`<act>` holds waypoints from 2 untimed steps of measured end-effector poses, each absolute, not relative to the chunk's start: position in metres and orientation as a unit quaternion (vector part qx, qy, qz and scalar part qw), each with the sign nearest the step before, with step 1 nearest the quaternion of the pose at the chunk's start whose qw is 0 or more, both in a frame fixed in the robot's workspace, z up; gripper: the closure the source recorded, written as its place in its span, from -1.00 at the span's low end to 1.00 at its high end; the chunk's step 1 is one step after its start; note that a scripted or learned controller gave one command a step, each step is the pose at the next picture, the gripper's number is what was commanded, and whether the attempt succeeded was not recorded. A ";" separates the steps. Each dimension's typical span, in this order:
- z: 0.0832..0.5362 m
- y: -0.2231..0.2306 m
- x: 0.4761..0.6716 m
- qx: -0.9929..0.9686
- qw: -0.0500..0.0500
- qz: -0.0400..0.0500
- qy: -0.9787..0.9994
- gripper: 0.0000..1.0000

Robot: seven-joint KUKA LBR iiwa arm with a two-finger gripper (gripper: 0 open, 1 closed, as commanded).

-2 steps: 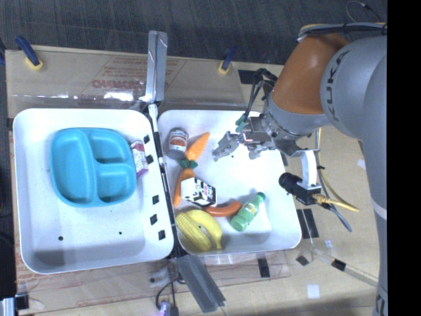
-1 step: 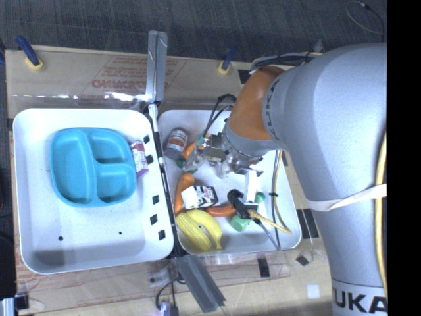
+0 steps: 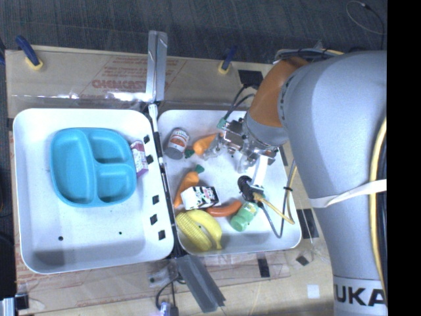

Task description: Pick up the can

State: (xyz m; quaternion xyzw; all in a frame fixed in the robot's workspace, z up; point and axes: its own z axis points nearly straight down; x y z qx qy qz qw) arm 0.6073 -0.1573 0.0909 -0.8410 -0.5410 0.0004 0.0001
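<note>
The grey arm [image 3: 335, 157] came in over the right rim of the right bin [image 3: 289, 232]. It took up more room than anything else on the bench. Its gripper [image 3: 227, 142] hung above the far half of that bin. From where I stood I could not tell whether the gripper was released or clenched, and I saw nothing held in it.

The left bin [image 3: 85, 242] carried a blue divided tray [image 3: 92, 165] in its far half. A small purple-and-white packet [image 3: 139, 157] lay against the bin's right wall, just beside the tray.

In the right bin a yellow toy food piece [image 3: 197, 230] sat at the near left corner. An orange sausage [image 3: 225, 209] lay just beyond it, and a green bottle [image 3: 243, 217] lay on its side near the sausage's right end. One carrot [image 3: 187, 184] lay slanted by the left wall at mid-length. A second carrot [image 3: 204, 143] lay nearer the far edge, just beside the gripper.

The can [image 3: 176, 142] lay tipped over close to the far left corner of the right bin, by the left wall. It was just left of the second carrot's green end and apart from the gripper. A small black-and-white carton [image 3: 201, 195] rested between the first carrot and the sausage.
</note>
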 end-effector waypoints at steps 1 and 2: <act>0.149 -0.181 0.588 -0.880 0.001 0.001 -0.475 -1.00; 0.306 -0.078 0.630 -0.901 0.000 0.001 -0.433 -1.00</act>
